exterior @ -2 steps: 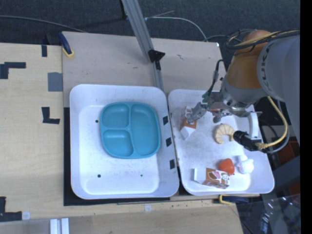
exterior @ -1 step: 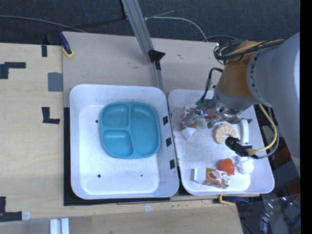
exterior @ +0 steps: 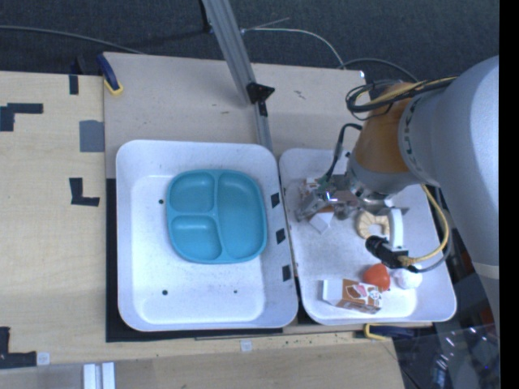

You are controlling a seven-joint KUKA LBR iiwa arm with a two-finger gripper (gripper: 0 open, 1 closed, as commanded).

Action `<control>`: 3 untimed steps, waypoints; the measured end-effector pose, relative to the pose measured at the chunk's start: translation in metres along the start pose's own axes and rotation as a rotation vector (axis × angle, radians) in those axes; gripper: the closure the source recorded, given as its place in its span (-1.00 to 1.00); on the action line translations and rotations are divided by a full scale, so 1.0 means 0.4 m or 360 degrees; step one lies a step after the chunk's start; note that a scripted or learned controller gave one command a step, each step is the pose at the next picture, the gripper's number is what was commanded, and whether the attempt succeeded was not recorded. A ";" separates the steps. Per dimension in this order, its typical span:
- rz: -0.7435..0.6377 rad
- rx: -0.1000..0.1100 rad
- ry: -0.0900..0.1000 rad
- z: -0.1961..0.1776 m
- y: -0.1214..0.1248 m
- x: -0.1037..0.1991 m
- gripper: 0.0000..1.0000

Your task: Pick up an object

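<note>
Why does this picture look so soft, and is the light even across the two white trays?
In the camera view the whole frame is slightly soft and grainy. The right bin holds small items too blurred to name, and the hand merges with the clutter. Light is flat and even: the teal divided plate in the left bin shows faint sheen, and shadows are weak. The big grey arm looms, out of focus.

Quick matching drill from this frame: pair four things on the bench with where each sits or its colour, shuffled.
Things:
1. divided plate
2. brown packet
3. orange-red ball
4. gripper

Descriptions:
A. low over the right bin's upper left part
B. teal, in the left bin
C. near the right bin's front edge, lying flat
D. just right of and above the brown packet

Pairs: 1-B, 2-C, 3-D, 4-A
</note>
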State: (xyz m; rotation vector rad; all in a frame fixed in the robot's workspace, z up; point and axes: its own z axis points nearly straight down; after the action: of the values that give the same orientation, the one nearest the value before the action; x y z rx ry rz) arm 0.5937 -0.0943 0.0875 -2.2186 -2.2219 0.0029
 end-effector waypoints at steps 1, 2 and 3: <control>-0.0003 0.0000 0.0001 -0.027 0.000 0.002 1.00; 0.0000 -0.0006 0.0001 -0.131 0.000 0.003 1.00; 0.0000 -0.0011 -0.0001 -0.287 0.013 0.005 1.00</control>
State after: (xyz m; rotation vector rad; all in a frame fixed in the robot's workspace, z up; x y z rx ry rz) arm 0.5993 -0.0921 0.2024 -2.2222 -2.2260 -0.0046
